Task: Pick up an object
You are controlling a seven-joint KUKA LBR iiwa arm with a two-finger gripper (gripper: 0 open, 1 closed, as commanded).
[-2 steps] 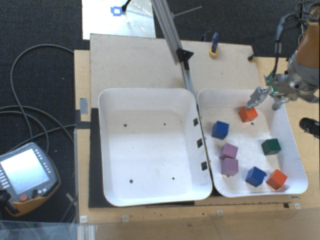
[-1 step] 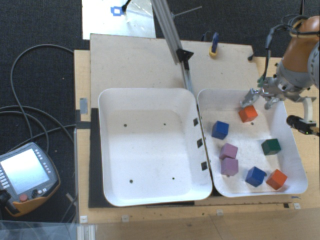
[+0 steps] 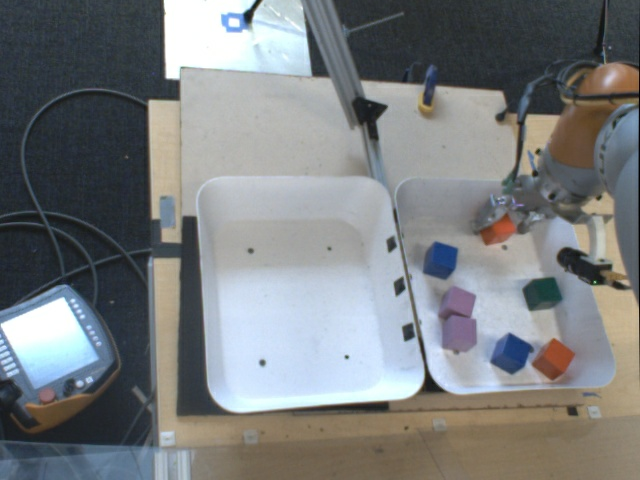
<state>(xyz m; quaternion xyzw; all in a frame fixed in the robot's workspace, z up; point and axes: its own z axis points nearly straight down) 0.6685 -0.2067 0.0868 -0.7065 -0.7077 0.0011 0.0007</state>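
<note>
Sitting between the fingers of the gripper (image 3: 503,220), an orange block (image 3: 497,231) hangs over the far part of the right bin (image 3: 600,353), near its back wall; whether it is clear of the bin floor I cannot tell. The gripper is closed on that block, its metal fingers showing just above and to the left of it. Behind the gripper the grey arm (image 3: 600,158) comes in from the right, with its orange band (image 3: 585,118) above the wrist.

Around it, on the floor of the same bin, lie a blue cube (image 3: 440,260) near the left wall, two purple cubes (image 3: 458,318) touching one another below that, a second blue cube (image 3: 511,352) and another orange cube (image 3: 553,358) near the front wall, and a dark green cube (image 3: 541,293) towards the right side. The left bin (image 3: 215,268) stands just beside the right one. Left of the bench, a teach pendant (image 3: 50,353) lies on the dark floor with its cables.
</note>
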